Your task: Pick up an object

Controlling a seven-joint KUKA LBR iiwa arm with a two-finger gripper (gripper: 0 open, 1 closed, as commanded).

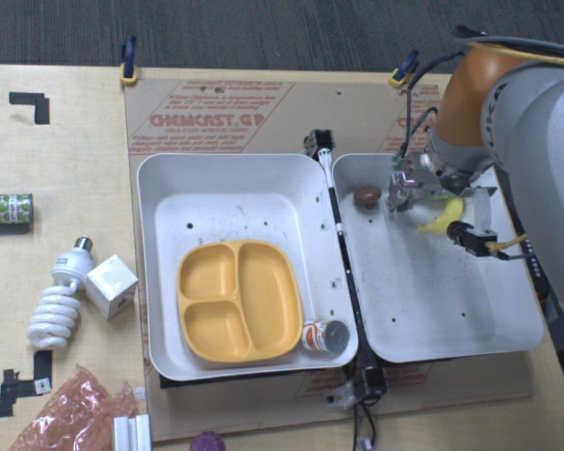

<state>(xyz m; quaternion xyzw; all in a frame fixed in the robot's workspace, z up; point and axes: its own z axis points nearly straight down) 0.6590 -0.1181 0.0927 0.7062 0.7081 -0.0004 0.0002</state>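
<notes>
Reaching in from the right of the frame, with the end effector point(406, 188) low over the upper part of the right bin point(432, 318). Cannot tell how wide the end effector stands, nor if anything sits in it. Touching or nearly touching a yellow banana-like object point(442, 217), just right and below the end effector. Lying just left of the end effector, a small brown round object point(367, 196), apart from it. Holding in the left bin point(169, 195) a yellow divided plate point(237, 301), with a small can point(324, 336) at its lower right corner. Resting on the worktop point(66, 158) at far left: a spiral light bulb point(58, 297), a white cube point(111, 286).
</notes>
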